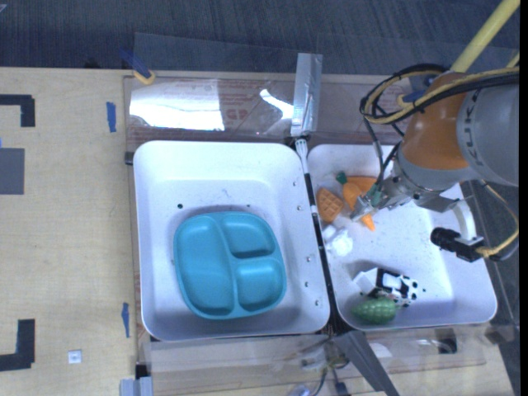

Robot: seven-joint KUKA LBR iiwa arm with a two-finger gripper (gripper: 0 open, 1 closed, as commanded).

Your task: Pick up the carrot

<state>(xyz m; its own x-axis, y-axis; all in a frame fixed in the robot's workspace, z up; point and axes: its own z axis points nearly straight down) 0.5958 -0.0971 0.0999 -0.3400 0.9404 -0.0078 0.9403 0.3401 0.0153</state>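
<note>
Gripper point(369, 205) low in right white bin point(470, 304), tip right at small orange carrot point(367, 219) w/ green top, near bin's upper left. Can't tell gripper state from my feed. Orange waffle-textured piece point(330, 205) and orange wedge point(356, 190) crowd carrot. I'd centre on carrot alone, close slow, lift straight. Divider wall close on left, little room there. More open floor toward bin middle. Green bumpy item point(375, 310), black-white toy point(400, 285) well apart. Teal divided plate point(230, 262) in left bin.

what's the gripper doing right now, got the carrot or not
gripper: down in the right bin at the orange items, right by the carrot; cannot be told whether it is open, closed or holding anything.
</note>
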